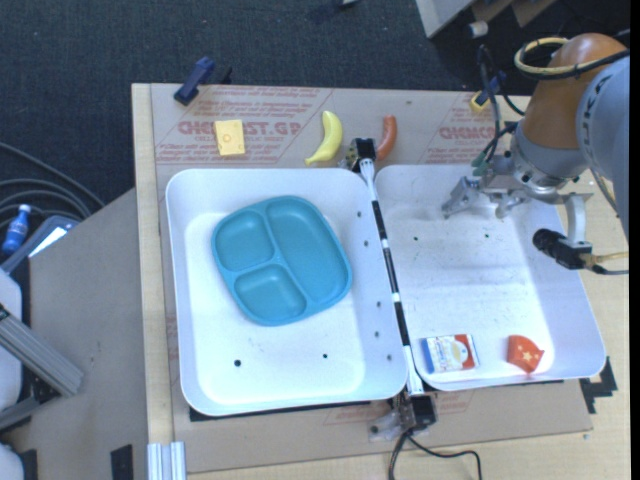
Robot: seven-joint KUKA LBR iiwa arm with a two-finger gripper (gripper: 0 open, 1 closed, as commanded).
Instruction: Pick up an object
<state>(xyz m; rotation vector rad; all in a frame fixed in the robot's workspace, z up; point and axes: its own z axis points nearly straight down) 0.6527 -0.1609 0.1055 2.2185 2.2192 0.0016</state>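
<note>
My gripper (479,200) hangs over the far end of the right bin (560,298), its two grey fingers spread apart with nothing between them. Two objects lie at the near end of that bin, well away from the gripper: a small white box with blue and red print (447,353) and a red piece with a yellow star (525,352). A blue divided plate (281,259) rests in the left bin (200,338).
Behind the bins on the cardboard lie a banana (325,138), an orange-red sausage-shaped toy (386,136) and a yellow square tile (229,139). A blue clip (193,80) sits at the far left corner. A black divider strip (386,268) runs between the bins.
</note>
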